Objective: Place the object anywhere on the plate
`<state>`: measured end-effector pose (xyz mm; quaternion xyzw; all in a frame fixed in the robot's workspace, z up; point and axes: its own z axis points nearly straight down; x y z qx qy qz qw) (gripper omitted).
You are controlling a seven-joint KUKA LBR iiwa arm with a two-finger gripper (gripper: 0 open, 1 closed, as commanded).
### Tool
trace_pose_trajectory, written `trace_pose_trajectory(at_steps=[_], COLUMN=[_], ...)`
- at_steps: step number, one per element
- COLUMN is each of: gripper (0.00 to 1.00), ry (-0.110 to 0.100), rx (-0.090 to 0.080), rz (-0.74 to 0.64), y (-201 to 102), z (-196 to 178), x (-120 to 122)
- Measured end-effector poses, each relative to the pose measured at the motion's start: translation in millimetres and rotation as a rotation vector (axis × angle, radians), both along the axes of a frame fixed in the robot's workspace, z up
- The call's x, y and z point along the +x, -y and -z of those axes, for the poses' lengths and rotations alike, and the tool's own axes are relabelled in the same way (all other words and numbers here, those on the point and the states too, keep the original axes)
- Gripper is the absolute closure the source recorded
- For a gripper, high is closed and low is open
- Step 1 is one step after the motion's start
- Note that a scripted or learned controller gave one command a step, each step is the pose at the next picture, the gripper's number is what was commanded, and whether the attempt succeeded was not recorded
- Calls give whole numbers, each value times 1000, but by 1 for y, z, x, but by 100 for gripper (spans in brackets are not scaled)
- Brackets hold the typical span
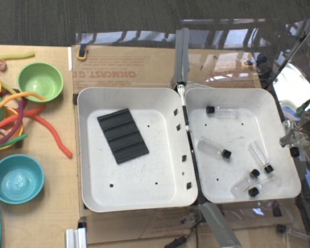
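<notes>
Two white bins sit side by side. Left bin (88, 138) holds a black ribbed plate (122, 135), lying flat and angled. Right bin (271, 107) holds five clear vials (215, 149) with black caps, scattered apart. Gripper state: cannot tell.

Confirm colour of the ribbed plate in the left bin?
Black. The ribbed plate shows clearly in the camera view, lying against the white left bin.
</notes>
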<state>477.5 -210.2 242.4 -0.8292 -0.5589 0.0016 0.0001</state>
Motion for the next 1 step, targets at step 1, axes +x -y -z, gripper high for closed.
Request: trace_pose_trajectory(at_steps=[1], gripper=[100], ry=[-3], rx=[3], rz=[-24], y=[-77], z=[121], x=[-1])
